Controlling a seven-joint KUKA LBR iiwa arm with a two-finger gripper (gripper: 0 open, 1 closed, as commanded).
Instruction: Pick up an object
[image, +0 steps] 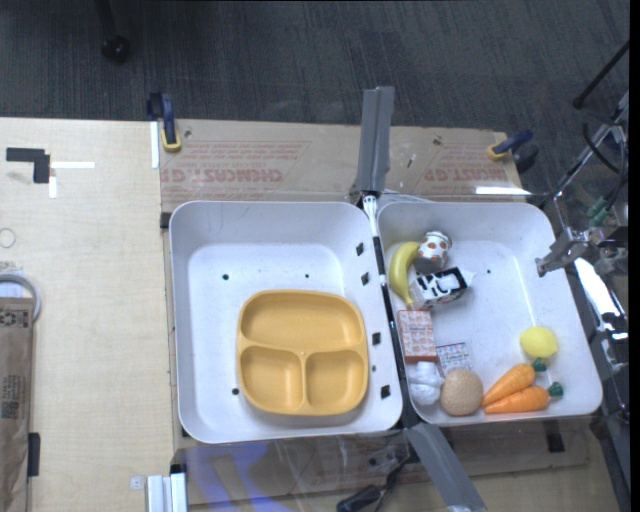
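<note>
End effector (560, 258) hangs at the right bin's (500, 300) far edge, grip state unreadable, and those tightly packed carrots (515, 390) and lemon (538, 342) could easily slip a pinch.

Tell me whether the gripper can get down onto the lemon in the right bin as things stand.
Probably yes. The lemon lies apart from the carrots below it, bare bin floor around it and nothing over it, close to the right bin wall.
</note>
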